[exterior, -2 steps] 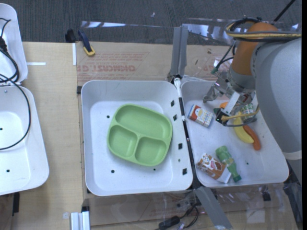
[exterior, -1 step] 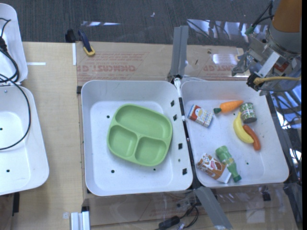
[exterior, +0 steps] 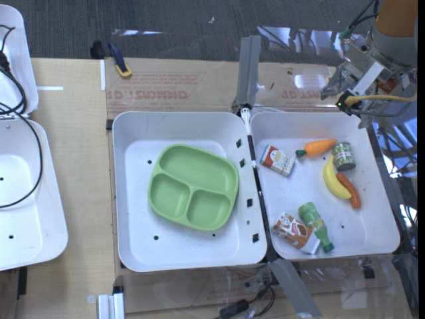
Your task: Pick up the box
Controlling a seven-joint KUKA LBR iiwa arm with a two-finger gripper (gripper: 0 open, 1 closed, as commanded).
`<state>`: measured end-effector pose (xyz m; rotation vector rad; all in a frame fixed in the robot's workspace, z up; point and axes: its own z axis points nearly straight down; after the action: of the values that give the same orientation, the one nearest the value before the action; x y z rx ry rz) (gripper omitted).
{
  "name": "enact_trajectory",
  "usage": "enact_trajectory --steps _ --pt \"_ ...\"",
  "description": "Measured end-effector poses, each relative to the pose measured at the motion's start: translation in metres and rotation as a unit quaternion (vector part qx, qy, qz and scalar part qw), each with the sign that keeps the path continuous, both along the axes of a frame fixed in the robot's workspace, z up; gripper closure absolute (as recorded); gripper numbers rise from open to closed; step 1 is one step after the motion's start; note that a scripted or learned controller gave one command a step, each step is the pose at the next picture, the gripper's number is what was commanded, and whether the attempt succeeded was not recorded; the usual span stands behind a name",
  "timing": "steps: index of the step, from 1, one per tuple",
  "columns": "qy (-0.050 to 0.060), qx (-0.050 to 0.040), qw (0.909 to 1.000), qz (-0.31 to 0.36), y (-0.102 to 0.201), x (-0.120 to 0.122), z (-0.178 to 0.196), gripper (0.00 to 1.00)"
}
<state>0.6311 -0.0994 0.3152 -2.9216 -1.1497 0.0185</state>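
The claw point(exterior: 339, 88) hangs over the right bin's point(exterior: 382, 178) rim at about 1 o'clock, and whether it is apart or together cannot be told. The red-and-white box point(exterior: 277, 159) lies flat in that bin toward 10 o'clock, well apart from the claw. A carrot point(exterior: 317, 147) is at the box's 2 o'clock and a brown-and-white carton point(exterior: 295, 232) at its 6 o'clock. The left bin point(exterior: 129, 198) holds a green divided plate point(exterior: 193, 187).
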Motion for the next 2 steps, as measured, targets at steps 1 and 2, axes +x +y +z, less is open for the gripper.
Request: enact_trajectory --steps 1,2 --pt "0.006 -0.0015 1.0000 0.003 -0.0003 0.0008 0.0034 1.00" --pt "0.006 -0.0013 1.0000 0.002 -0.0003 0.0007 0.0035 0.00"
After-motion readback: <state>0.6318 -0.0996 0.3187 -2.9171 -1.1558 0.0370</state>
